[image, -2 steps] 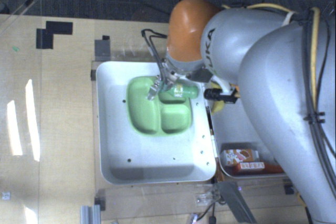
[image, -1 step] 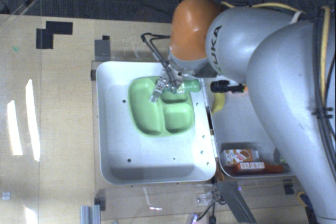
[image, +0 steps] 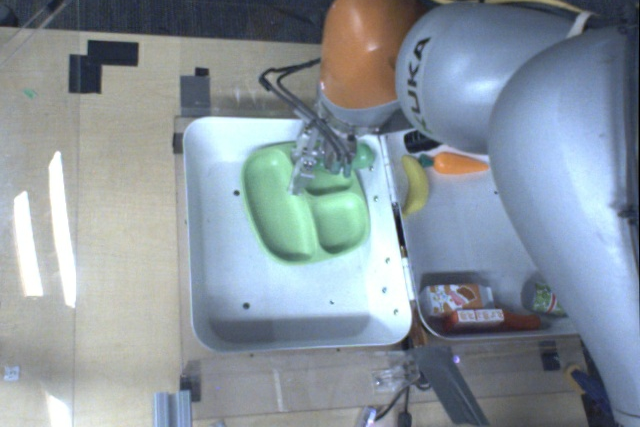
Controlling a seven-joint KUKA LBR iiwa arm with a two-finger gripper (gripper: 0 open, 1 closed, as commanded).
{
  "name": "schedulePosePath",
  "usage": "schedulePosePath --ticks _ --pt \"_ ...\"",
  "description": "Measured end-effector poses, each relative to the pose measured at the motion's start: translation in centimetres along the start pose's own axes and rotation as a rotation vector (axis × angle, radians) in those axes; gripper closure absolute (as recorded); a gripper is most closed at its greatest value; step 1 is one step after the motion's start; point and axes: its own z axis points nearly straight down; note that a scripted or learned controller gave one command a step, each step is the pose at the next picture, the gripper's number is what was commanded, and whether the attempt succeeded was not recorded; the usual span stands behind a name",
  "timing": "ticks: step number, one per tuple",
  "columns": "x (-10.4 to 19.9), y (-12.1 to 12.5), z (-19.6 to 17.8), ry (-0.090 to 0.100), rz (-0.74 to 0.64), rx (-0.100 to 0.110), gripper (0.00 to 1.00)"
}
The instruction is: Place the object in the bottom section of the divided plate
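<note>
A light green divided plate (image: 300,210) lies in the left white bin (image: 225,305), toward its upper right. My gripper (image: 318,165) hangs over the plate's upper edge, near the ridge between its sections. Cables and the wrist body cover the fingers. No object shows between them from this angle. The plate's sections that I can see hold nothing.
The right bin (image: 470,215) holds a yellow banana (image: 414,185) by its left wall, an orange carrot (image: 458,164), a small red-and-white packet (image: 455,298), a red bottle-like item (image: 490,319) and a green item (image: 545,298). The grey arm (image: 540,115) covers much of that bin.
</note>
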Motion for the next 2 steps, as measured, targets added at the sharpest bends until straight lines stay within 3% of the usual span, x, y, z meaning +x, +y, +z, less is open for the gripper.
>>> schedulePosePath --ticks 1,2 --pt "0.21 1.22 0.50 -0.002 -0.336 -0.013 1.00" --pt "-0.79 1.01 1.49 0.010 -0.394 -0.025 1.00"
